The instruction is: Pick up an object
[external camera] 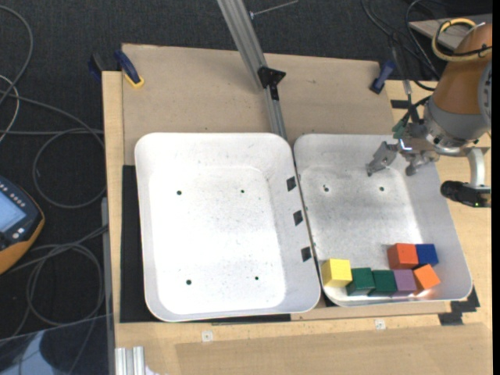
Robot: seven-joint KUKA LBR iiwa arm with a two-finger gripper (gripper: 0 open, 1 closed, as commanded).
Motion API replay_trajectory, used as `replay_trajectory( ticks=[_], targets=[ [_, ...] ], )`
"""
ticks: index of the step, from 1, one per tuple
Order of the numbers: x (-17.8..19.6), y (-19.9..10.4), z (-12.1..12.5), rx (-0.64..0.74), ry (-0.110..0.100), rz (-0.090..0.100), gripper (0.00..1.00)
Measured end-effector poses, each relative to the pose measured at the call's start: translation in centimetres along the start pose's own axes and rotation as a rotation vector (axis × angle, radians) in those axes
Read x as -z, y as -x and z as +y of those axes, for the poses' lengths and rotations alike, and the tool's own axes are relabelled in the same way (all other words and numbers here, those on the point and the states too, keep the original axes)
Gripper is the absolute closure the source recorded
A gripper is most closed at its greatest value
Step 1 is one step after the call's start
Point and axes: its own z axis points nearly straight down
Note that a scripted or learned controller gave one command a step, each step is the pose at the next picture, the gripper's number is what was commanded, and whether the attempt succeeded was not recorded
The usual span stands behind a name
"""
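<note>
Small coloured blocks are bunched in the right bin's (359, 201) near right corner: a yellow block (337, 271), two green blocks (373, 280), a purple block (405, 280), a red-orange block (405, 255), a blue block (426, 253) and an orange block (426, 276). My gripper (396, 158) hangs over the far right part of that bin, well behind the blocks. Its two fingers stand apart with nothing between them.
The left bin (211, 225) lies beside the right one on the wooden bench. A slanted metal pole (250, 45) rises from the gap between the bins at the back. Blue clamps (129, 67) sit on the bench's far corners. Cables cover the floor at the left.
</note>
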Motion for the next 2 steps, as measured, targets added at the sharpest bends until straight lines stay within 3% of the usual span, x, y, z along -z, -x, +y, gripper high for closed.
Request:
replay_trajectory(
  ticks=[1, 2],
  targets=[
    [-4.4, -0.1, 0.0, 0.001, 0.002, 0.000, 0.00],
    [-2.9, -0.1, 0.2, 0.001, 0.010, -0.002, 1.00]
  ],
)
